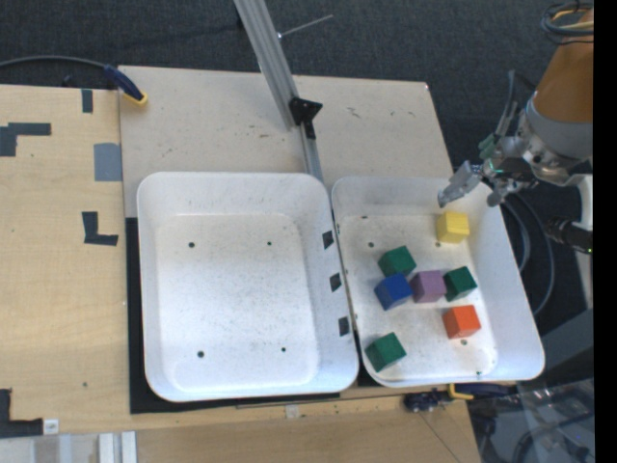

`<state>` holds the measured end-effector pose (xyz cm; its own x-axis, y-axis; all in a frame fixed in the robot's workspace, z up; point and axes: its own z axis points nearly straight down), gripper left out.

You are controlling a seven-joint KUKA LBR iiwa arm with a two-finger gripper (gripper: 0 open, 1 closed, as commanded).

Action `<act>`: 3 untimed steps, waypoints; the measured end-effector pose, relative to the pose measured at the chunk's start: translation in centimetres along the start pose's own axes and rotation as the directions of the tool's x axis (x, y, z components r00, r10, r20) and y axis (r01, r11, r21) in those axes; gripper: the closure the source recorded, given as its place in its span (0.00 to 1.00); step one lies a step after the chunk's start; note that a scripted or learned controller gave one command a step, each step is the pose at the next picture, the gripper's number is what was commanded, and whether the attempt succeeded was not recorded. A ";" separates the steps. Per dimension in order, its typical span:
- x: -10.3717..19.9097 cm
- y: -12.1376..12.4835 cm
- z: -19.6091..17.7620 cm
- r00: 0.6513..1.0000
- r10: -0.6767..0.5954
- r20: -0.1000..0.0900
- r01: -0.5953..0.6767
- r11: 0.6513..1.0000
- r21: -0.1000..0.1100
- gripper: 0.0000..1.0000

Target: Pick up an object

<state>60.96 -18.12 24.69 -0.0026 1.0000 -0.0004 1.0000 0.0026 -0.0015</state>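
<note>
Over right bin [511, 287] | jaws [474, 188] spread wide, holding nothing | yellow cube [452, 226] just below

Bins [154, 201] white plastic, speckled, slight sheen; bench [58, 258] pale matt wood; pole [265, 41] brushed metal.

Right bin [511, 287]: blocks crowd the middle — green block [396, 260], blue block [392, 290], purple block [428, 285] and second green block [460, 281] touching or just beside one another. Yellow block [452, 226], orange block [462, 321] and third green block [386, 350] stand apart, open floor around each. Left bin [154, 287]: floor open throughout.
</note>
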 end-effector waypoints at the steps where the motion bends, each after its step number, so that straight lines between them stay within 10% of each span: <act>1: 0.0 0.0 0.0 1.000 0.000 0.000 0.000 1.000 0.000 0.00; 3: 1.1 0.5 11.5 1.000 0.001 -0.001 -0.001 1.000 0.005 0.00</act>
<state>61.45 -17.03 13.19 -0.0020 1.0000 0.0006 1.0000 0.0020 -0.0067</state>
